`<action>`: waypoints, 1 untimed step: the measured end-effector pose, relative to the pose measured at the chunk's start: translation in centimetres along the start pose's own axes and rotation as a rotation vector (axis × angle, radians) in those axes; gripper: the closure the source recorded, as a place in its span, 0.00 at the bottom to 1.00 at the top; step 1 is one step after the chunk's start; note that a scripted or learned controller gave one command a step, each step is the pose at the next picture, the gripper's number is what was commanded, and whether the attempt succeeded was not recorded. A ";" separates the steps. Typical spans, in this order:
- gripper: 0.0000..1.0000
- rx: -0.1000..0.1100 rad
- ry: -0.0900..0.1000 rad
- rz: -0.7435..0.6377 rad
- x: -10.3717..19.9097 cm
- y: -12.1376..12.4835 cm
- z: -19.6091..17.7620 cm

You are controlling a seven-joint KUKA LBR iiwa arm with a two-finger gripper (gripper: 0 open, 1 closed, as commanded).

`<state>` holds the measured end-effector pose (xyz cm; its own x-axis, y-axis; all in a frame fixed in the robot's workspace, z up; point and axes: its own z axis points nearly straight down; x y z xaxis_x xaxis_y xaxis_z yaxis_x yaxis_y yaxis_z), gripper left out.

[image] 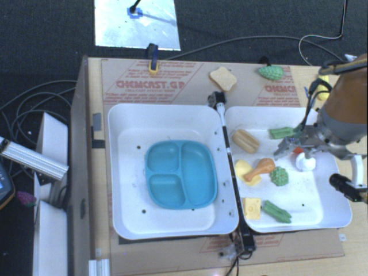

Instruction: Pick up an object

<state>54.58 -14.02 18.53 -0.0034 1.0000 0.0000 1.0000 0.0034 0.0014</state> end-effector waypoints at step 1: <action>0.00 0.001 0.000 0.000 0.3 5.5 10.1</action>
<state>60.04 -13.71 8.47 -0.0036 1.0000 0.0001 1.0000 0.0036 0.0006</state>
